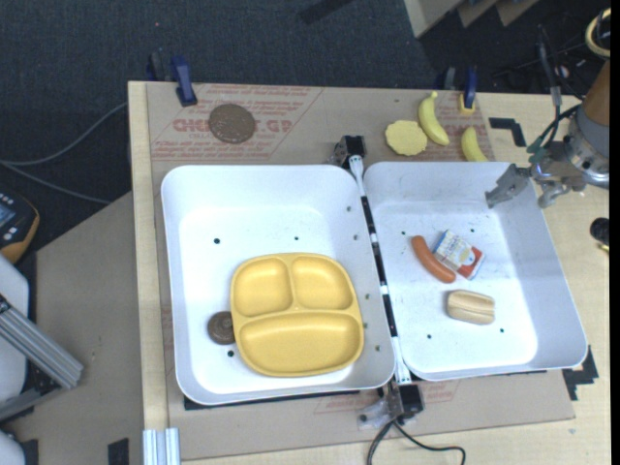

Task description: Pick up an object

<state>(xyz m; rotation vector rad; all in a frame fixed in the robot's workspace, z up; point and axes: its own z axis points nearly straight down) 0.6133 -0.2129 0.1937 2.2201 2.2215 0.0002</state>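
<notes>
Claw (528, 184) spread wide, metal fingers bare, above smooth white right bin (542, 289) rim.

Evenly and brightly lit from above. Mild glare across the white bins (194, 289), washing out their walls. Soft, short shadow just under the yellow tray (294, 313). Slightly soft focus throughout; dim, murky floor beyond the bench (155, 376).

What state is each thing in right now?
Gripper: above right bin's far edge, holding nothing.
Sausage: lying in right bin.
Carton: lying beside sausage.
Bun: lying in right bin.
Yellow tray: flat, upright, in left bin.
</notes>
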